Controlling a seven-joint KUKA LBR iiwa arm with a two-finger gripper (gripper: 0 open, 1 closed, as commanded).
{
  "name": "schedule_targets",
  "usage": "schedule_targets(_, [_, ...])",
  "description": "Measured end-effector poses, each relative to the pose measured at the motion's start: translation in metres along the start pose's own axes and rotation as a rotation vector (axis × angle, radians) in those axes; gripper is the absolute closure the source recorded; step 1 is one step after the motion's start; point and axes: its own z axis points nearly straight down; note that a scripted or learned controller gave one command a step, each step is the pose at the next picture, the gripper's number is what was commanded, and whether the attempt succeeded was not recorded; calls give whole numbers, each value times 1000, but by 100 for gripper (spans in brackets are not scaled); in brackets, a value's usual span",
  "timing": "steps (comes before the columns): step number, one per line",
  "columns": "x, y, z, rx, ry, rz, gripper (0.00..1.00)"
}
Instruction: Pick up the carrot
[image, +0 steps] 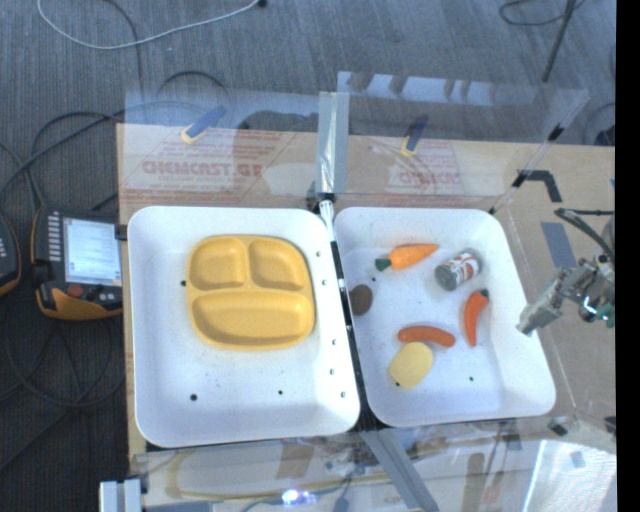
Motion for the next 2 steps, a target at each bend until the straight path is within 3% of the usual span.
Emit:
schedule_targets(1, [0, 0, 9, 1, 1, -207, 100])
schedule_targets(2, [0, 0, 12, -1, 1, -513, 100])
